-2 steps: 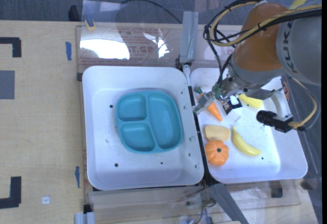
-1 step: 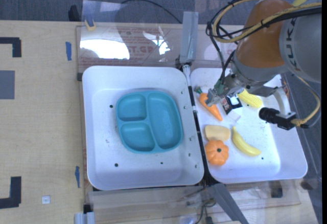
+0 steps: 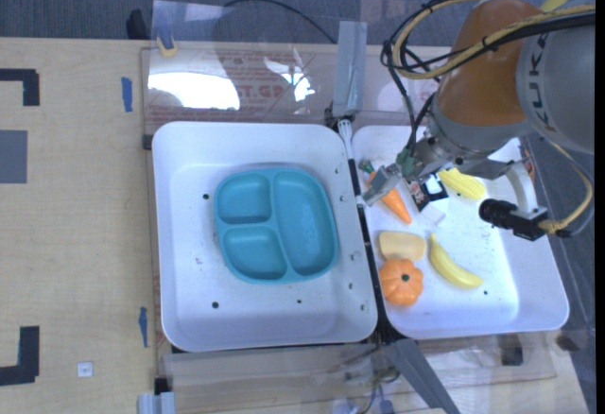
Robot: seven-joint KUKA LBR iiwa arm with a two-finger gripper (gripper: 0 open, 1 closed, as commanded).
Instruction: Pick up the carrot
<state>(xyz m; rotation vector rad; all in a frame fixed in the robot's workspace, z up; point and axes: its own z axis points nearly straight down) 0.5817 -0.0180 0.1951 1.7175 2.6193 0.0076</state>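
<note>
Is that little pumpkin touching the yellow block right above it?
Touching, it seems: the camera view shows the pumpkin pressed against the lower edge of the yellow block in the right bin, no white floor showing between them.

plate (image 3: 276, 223) in left bin (image 3: 180, 166) | carrot (image 3: 397, 206), banana (image 3: 454, 266), pumpkin (image 3: 402, 283) in right bin (image 3: 529, 294)

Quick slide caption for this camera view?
Gripper poised at the carrot in the right bin; left bin holds blue tray.

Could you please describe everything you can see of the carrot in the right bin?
The carrot is a small orange cone, toy-like and smooth, lying flat on the floor of the right bin near its left wall. Its tip points toward the yellow block just below it. Its upper end sits under the end effector, so any top is hidden.
</note>
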